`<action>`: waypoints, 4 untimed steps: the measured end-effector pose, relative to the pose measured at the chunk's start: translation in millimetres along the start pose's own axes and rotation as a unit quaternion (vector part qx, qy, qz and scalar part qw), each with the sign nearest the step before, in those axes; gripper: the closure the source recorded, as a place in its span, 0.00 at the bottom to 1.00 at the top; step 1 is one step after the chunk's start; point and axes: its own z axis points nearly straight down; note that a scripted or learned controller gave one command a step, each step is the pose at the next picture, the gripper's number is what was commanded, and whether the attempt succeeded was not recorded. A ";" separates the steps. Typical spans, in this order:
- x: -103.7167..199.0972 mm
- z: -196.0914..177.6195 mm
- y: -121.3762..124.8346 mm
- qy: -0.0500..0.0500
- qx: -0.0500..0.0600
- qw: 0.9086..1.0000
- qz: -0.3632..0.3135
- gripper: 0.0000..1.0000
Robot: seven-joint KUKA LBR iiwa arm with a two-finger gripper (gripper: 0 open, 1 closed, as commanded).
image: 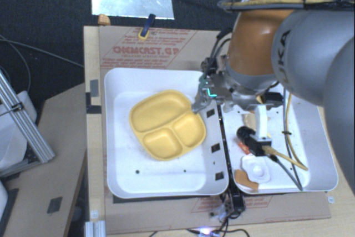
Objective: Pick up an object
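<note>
Yellow divided plate (168, 125) is lying flat in the left bin (119, 166), slightly toward that bin's far right, compartments facing up. It is the only loose thing in that bin.

The gripper (201, 101) is hanging low over the plate's right rim, close to the wall between the two bins. It looks to be at or touching the rim. The wrist is covering the tool, so you cannot tell whether it is released or clenched, and nothing is showing as grasped.

Step in hand, as a judgement: you are watching the approach or grasp attempt on the plate's edge, with no lift yet, since the plate is sitting fully on the bin floor.

Next move, as a judgement: the tool is needing a firm pinch across the thin raised rim, then a straight rise. A rim grip on a wide, shallow plate is likely to let it tilt or slip.

A small white round object (256, 168) is lying in the right bin (319, 172), near its front edge and well apart from the plate.
</note>
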 end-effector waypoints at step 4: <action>86.1 -180.0 -9.0 0.002 -0.004 1.000 0.002 0.00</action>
